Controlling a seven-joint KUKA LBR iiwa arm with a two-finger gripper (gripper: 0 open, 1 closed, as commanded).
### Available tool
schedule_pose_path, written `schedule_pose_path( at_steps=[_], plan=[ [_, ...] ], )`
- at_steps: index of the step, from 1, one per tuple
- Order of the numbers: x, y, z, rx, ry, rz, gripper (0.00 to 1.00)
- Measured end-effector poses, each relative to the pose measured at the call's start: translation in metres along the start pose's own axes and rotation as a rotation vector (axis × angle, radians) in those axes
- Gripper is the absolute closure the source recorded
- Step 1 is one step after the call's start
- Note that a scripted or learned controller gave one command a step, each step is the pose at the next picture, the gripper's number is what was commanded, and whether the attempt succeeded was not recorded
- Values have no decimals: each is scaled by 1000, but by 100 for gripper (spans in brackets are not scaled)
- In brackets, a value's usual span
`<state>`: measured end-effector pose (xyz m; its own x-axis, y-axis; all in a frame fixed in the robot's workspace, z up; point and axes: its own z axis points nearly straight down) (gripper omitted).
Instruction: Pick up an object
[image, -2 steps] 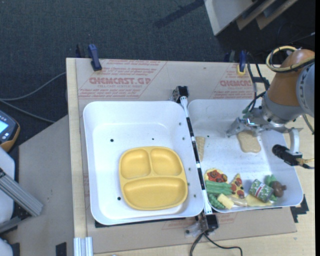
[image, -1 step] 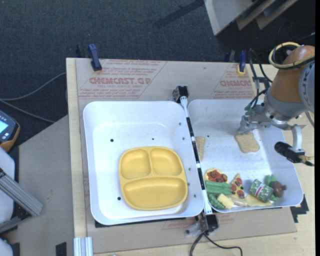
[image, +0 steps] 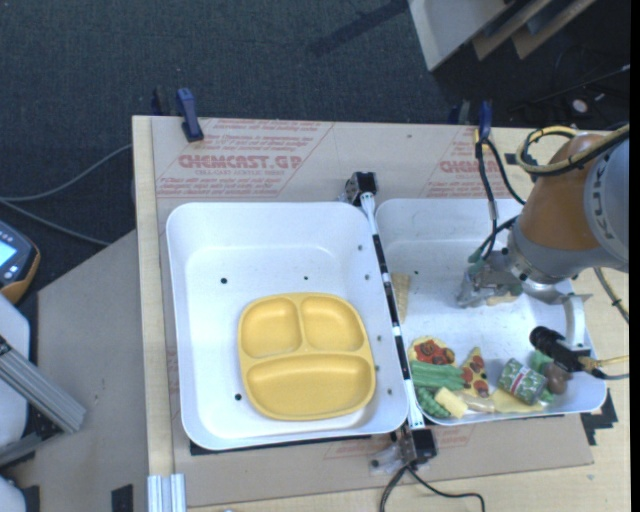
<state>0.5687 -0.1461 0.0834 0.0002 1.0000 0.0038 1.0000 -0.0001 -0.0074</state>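
Gripper (image: 487, 285) low over bare floor of the right white plastic bin (image: 430, 225), finger state unclear.
Small colourful toy foods (image: 470, 380) cluster at its six o'clock; descending here likely grasps nothing.

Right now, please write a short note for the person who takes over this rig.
Gripper: low in the right bin, over its bare floor; whether it is open or shut cannot be told.
Toys: piled at the near edge of the right bin, apart from the gripper.
Yellow plate: in the left bin.
Done: no pick is visible.
Left: pick up one toy.
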Motion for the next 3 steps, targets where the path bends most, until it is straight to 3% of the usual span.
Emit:
schedule_pose_path(
  at_steps=[1,2,3],
  plan=[
    [-7,17,-94,-18,-7,-1,100],
    [-13,49,-6,-8,-5,-2,100],
    [-61,38,-6,-15,-5,2,100]
  ],
)
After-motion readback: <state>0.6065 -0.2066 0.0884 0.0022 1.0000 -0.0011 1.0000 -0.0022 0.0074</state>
